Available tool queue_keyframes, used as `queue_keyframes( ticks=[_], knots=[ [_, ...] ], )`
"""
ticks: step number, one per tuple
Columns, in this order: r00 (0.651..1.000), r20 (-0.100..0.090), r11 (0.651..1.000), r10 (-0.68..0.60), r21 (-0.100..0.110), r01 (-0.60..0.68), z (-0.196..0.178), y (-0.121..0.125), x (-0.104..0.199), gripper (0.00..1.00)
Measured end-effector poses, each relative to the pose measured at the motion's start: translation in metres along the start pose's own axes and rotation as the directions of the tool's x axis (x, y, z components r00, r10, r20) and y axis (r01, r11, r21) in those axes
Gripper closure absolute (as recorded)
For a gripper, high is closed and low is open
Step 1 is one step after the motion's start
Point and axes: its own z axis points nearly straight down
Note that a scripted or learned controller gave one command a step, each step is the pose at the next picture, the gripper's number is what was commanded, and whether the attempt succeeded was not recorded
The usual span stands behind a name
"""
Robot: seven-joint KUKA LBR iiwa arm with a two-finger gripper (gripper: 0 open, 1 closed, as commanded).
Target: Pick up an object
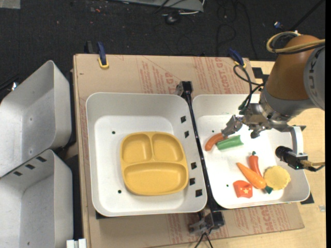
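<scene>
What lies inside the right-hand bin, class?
In the right bin: a sausage, green block, carrot, chilli, red pepper, yellow piece. The gripper hides whatever lies beneath.

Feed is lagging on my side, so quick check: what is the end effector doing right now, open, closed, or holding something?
End effector: over the right bin, just above the green piece and orange sausage-shaped piece; open or closed cannot be told, and nothing is visibly held.

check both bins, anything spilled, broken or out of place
Nothing stands out. The yellow tray lies flat in the left bin. The toy foods, including the green piece and carrot, lie loose inside the right bin, none over its rim.
</scene>
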Motion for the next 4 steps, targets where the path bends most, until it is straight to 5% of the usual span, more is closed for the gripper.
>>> queue_keyframes(
  ticks=[1, 3, 4],
  knots=[
    [1.000, 0.002, 1.000, -0.002, -0.015, 0.002, -0.008, 0.003, 0.000, 0.00],
    [1.000, 0.002, 1.000, 0.000, -0.011, 0.000, 0.100, 0.012, -0.004, 0.00],
    [1.000, 0.004, 1.000, 0.002, -0.018, -0.002, 0.087, 0.014, -0.004, 1.00]
  ],
)
